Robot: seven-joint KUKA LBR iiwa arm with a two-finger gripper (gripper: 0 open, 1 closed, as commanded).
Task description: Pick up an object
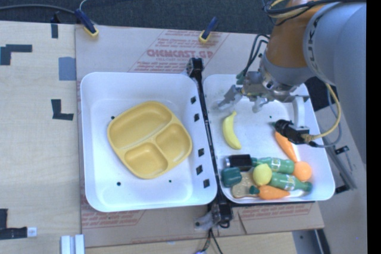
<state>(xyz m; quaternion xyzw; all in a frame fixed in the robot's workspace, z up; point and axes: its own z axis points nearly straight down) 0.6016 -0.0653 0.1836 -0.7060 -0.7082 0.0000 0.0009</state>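
Note:
My gripper (241,103) hangs over the far part of the right bin (253,83), its two grey fingers spread open and nothing between them. Just below it a yellow banana (231,131) lies on the bin floor, apart from the fingertips. An orange carrot (287,146) lies to the right. Along the near edge sit a black block (239,160), a lemon (262,174), an orange ball (302,171), green pieces (231,176) and a second carrot (272,192).
In the left bin (95,128) rests a yellow divided plate (149,138). A black divider (202,122) runs between the bins. The arm's orange band (289,47) and grey body fill the upper right.

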